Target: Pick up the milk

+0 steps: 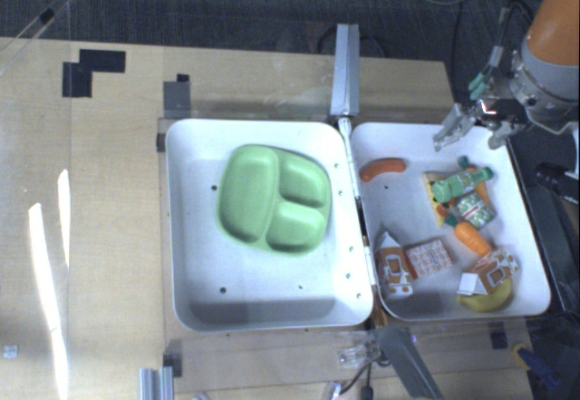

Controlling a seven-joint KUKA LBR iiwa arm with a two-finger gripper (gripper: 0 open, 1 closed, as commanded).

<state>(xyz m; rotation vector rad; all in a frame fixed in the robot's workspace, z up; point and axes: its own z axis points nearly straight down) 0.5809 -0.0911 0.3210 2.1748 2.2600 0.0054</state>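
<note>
The right bin (530, 235) holds several small cartons. A white and brown carton (392, 267), which looks like the milk, lies near the bin's front left corner. A similar carton (429, 256) lies right beside it, and a third one (490, 272) sits at the front right. My gripper (474, 131) hangs over the bin's back right corner, well behind the cartons and apart from them. It is open, with its two fingers (449, 132) spread and nothing between them.
The right bin also holds an orange sausage (383, 169), two green cartons (460, 192), a carrot (471, 237) and a banana (483, 300). A green divided plate (274, 199) lies in the left bin (181, 235). A metal rail (344, 72) runs between the bins.
</note>
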